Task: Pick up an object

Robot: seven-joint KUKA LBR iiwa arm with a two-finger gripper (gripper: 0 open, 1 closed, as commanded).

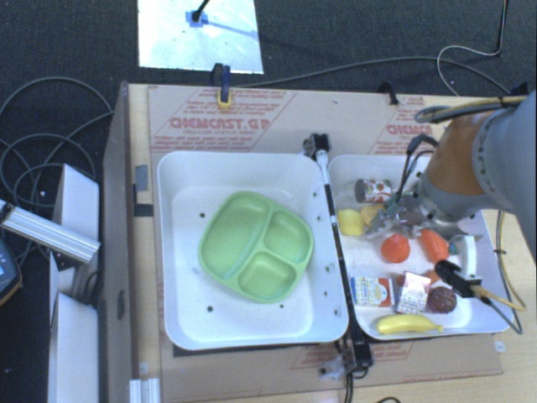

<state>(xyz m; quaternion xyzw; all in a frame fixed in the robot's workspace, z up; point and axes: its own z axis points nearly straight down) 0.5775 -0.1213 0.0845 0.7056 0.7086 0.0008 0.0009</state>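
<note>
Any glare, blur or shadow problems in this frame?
Camera view: lighting is even; the green plate and banana look sharp. The white left bin is bright but keeps its edges. The arm is soft at its outline, and the gripper sits in clutter, too indistinct to read.

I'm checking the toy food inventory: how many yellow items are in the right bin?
2: a banana lying along the near edge of the right bin, and a lemon-like piece by its left wall. The arm covers part of the bin, so more may be hidden.
</note>
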